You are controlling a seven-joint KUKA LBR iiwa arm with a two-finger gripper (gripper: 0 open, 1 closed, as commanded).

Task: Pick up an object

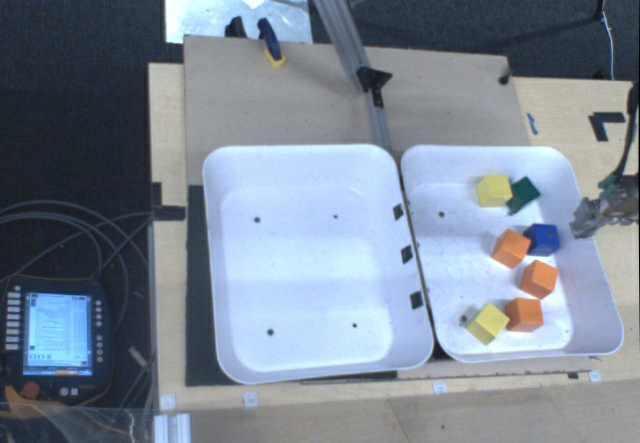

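Camera view shows the gripper (592, 218), finger state unclear, at the right bin's (590, 276) rim, where descending could strike the wall beside the blue cube (542, 238).

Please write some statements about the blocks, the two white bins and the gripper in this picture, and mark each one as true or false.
1. All the small coloured blocks lie in the right shallow white bin. True.
2. There are two blue cube blocks. False: there is one blue cube block.
3. Three orange cube blocks lie in that bin. True.
4. The dark green block lies apart from every other block. False: it sits right beside the upper yellow cube block.
5. The metal two-finger gripper is above the left shallow white bin. False: it is at the right bin's right rim.
6. The lower yellow cube block lies beside an orange one. True.
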